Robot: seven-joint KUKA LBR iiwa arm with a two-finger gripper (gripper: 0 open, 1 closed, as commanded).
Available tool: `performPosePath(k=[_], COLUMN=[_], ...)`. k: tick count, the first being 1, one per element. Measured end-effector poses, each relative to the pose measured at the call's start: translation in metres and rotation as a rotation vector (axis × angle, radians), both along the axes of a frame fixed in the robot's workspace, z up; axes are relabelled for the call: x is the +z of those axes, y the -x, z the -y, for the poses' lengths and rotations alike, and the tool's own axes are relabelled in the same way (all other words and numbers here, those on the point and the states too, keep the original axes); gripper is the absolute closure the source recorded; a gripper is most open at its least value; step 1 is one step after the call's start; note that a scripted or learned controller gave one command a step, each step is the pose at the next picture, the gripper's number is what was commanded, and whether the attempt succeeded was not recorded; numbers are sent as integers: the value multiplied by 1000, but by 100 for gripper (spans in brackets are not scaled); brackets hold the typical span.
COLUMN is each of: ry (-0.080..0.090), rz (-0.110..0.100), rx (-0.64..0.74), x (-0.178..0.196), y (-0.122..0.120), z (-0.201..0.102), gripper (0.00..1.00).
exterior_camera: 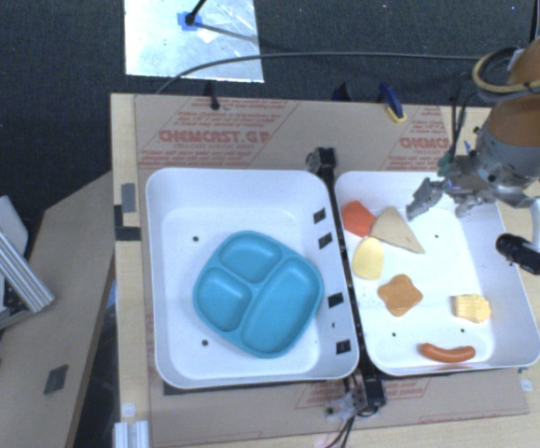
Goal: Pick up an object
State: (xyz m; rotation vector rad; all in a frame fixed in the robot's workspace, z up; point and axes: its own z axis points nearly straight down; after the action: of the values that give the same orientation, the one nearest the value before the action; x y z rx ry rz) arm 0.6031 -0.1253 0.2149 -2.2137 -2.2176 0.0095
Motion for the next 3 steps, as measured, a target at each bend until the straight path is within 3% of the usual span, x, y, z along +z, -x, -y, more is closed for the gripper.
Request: performPosePath(k=[1, 3], ry=[1, 1], rz=[12, 9], rx=[2, 2], x=[7, -97], y=[-3, -12], z=[0, 5], gripper=[0, 0])
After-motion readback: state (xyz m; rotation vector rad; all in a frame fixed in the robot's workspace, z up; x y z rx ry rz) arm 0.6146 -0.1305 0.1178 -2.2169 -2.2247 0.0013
